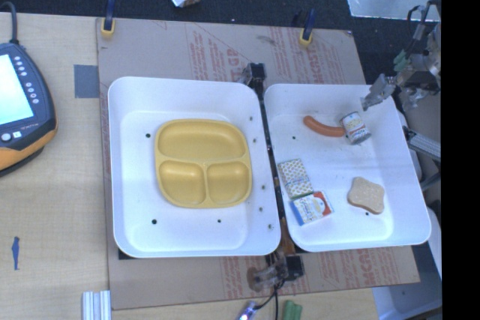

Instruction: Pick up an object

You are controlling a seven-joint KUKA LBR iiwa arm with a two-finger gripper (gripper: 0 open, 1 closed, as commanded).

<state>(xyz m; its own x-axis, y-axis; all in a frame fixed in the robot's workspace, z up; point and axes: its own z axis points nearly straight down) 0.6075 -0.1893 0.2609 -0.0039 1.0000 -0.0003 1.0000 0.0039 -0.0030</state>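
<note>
On my bench the right bin (390, 232) held a can (355, 127) beside a sausage (325, 127), its length running nine to three, and the gripper (377, 94) hovered at the can's one o'clock, its state unclear.

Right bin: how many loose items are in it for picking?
5. In the right bin: sausage and small can near the top, checkered packet and carton by the left wall, bread slice lower right. None looks hidden.
</note>
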